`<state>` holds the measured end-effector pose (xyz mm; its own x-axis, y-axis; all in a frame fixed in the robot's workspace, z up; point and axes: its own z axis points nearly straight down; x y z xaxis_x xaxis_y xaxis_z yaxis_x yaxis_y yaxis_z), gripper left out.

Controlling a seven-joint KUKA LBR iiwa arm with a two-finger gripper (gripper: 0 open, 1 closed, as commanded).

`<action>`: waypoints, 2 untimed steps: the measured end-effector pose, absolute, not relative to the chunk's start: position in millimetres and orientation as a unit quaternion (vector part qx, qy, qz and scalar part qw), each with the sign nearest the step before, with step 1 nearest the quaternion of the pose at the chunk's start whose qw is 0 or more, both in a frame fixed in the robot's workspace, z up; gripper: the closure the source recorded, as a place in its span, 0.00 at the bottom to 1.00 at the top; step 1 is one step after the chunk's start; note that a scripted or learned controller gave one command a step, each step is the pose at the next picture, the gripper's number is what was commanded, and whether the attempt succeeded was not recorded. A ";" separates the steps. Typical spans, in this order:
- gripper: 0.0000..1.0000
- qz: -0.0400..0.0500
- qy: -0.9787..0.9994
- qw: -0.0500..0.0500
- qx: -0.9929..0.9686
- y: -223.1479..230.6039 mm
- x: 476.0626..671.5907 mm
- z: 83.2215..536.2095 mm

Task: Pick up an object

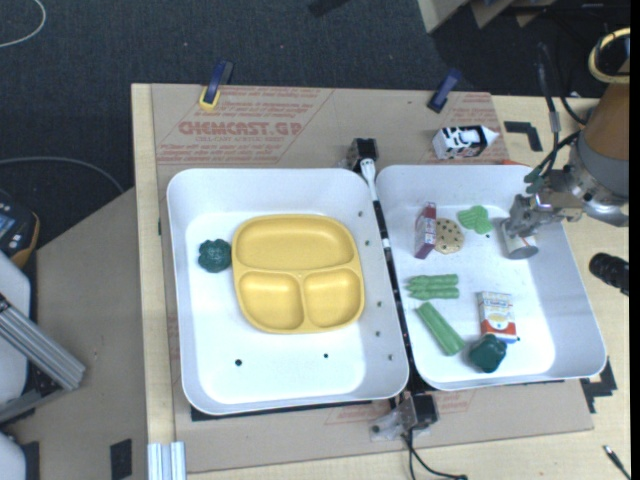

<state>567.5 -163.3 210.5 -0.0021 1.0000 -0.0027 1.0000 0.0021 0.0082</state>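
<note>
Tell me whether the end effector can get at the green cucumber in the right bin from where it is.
Probably yes. The end effector hangs over the right bin, and the cucumber lies uncovered with nothing on top; only the bean pods sit close beside it.

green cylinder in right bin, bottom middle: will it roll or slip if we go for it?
The green cylinder looks rounded and lies flat on the right bin floor, so a push from the side would probably roll it. Its surface looks smooth, so it may slip. It appears rigid, likely light plastic.
</note>
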 end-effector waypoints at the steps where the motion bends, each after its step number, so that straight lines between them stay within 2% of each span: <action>1: 1.00 0.001 0.708 0.003 0.706 -163.2 568.6 226.2; 2: 1.00 0.002 0.709 0.002 0.705 -130.4 619.4 229.9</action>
